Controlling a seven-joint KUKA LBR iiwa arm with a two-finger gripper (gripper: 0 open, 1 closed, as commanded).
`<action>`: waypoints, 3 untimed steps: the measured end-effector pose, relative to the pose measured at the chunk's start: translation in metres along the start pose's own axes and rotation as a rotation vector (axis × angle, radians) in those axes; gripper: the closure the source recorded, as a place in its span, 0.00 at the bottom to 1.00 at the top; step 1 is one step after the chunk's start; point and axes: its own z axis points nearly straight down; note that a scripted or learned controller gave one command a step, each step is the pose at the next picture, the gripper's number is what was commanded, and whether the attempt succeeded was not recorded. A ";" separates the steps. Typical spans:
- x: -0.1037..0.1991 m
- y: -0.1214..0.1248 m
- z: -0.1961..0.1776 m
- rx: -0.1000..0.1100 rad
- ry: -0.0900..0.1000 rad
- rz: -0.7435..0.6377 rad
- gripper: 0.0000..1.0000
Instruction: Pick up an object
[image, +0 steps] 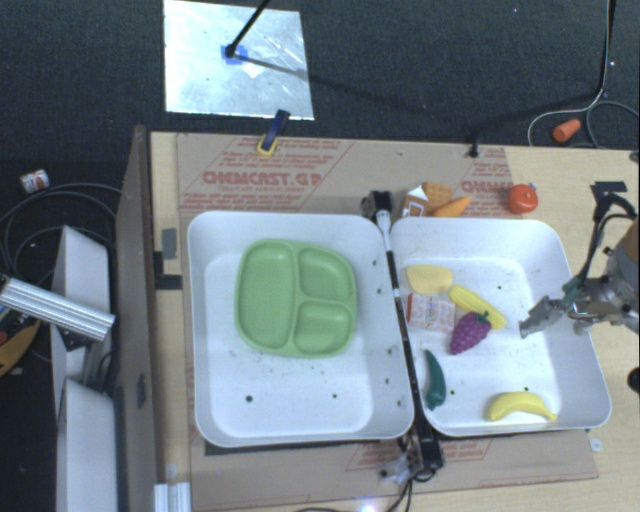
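Left bin: green divided plate. Right bin: corn, purple grapes, green pepper, banana. Gripper over right bin, open, holding nothing.

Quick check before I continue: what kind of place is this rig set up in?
Most likely a robotics lab test bench, not a kitchen: toy food such as a plastic banana in a white bin, a cardboard-covered bench, and loose cables on dark carpet.

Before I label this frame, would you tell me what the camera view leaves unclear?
- Gripper: small and blurred over the right bin; finger state unreadable.
- Arm: cut off by the view's right edge.
- Packet: print too small to read, partly under the purple grapes.
- Items behind the bins by the orange carrot: too small to identify.
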 end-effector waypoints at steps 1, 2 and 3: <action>0.038 0.047 0.141 -0.005 0.003 -0.006 0.00; 0.034 0.044 0.127 -0.002 0.000 -0.001 1.00; -0.003 0.033 0.033 -0.005 -0.003 0.004 1.00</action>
